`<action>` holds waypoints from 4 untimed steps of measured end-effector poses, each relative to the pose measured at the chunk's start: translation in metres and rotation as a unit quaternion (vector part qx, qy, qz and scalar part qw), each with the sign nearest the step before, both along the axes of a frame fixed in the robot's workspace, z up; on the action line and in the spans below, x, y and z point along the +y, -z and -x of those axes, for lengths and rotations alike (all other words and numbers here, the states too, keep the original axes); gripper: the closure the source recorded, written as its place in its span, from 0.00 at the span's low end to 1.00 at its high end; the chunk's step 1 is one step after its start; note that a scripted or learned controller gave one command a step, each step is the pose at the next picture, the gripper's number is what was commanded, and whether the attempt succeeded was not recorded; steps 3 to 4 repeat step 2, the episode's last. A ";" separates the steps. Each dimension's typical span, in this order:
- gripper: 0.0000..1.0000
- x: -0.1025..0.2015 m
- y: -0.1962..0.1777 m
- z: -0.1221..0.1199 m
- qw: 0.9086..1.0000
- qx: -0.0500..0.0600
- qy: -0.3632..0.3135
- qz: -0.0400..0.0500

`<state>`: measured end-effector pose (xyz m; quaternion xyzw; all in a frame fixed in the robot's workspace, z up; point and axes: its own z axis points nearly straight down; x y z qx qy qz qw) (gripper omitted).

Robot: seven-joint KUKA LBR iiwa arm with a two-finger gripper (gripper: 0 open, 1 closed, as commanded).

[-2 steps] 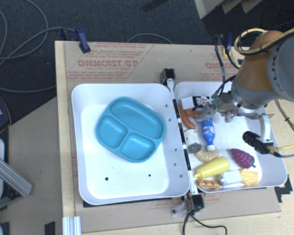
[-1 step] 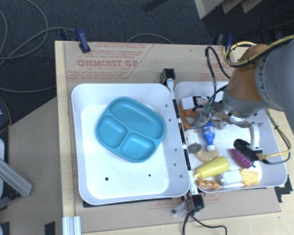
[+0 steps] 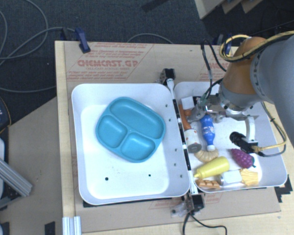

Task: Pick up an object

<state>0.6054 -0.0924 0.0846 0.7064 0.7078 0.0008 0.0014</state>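
The hand (image 3: 220, 112), grip state unclear, hangs over the blue bottle (image 3: 208, 132), where crowding toys could spoil a grasp.

Blue divided plate (image 3: 131, 128) in left bin (image 3: 83, 146).

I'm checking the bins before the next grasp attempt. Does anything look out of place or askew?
Nothing looks spilled or broken. The blue divided plate lies askew in the left bin. The right bin holds a jumble: blue bottle, yellow bottle, purple grapes, crowded toward its near-left corner.
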 end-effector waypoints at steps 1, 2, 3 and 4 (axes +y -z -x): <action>1.00 0.000 -0.010 0.000 1.000 -0.001 0.000 0.000; 1.00 0.063 -0.106 -0.004 1.000 -0.003 -0.002 0.000; 1.00 0.063 -0.106 -0.004 1.000 -0.003 -0.002 0.000; 1.00 0.063 -0.106 -0.004 1.000 -0.003 -0.002 0.000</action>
